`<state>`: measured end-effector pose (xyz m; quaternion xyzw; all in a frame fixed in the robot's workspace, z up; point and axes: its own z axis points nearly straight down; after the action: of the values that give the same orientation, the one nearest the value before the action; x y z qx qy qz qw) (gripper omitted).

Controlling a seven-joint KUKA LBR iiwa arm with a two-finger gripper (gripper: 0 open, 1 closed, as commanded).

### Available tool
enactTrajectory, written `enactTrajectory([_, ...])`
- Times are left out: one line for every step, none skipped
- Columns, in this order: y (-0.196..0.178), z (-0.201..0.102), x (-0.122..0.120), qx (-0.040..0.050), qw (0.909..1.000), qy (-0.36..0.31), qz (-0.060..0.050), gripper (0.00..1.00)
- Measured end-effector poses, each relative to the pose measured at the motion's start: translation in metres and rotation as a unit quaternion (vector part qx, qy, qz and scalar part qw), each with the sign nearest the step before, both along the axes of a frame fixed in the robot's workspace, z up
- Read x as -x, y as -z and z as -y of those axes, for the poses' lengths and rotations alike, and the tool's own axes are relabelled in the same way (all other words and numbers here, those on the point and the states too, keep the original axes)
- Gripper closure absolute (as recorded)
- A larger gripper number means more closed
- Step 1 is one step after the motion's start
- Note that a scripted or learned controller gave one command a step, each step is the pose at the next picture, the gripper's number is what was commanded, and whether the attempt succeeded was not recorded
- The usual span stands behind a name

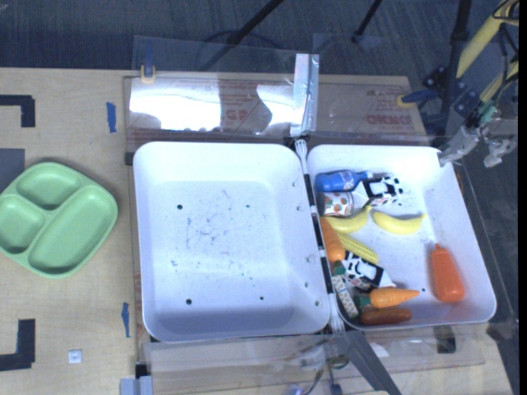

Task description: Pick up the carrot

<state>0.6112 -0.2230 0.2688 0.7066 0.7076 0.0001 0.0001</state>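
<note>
The carrot (394,296) is a small orange tapered piece lying on its side near the front edge of the right bin (471,220), its tip pointing right. It rests just above a dark red sausage-shaped item (384,317) and to the right of a black-and-white packet (360,270). Nothing covers it from above.
The right bin also holds an orange bottle-shaped item (447,274), a banana (398,220), a yellow corn cob (355,245), a blue can (342,181) and another orange piece (331,241) by the divider. The left bin (165,171) adjoins it. A green divided plate (54,218) lies far left.
</note>
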Motion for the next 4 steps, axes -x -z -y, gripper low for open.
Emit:
enactTrajectory([0.124,-0.001,0.016,0.002,0.9996,0.025,0.011,0.0])
enactTrajectory([0.126,-0.003,0.074,0.0015,0.9985,0.053,0.011,0.0])
enactTrajectory([0.129,-0.004,0.078,0.0042,0.9979,0.06,0.022,0.0])
enactTrajectory([0.133,-0.006,0.086,0.0084,0.9991,0.027,0.031,0.0])
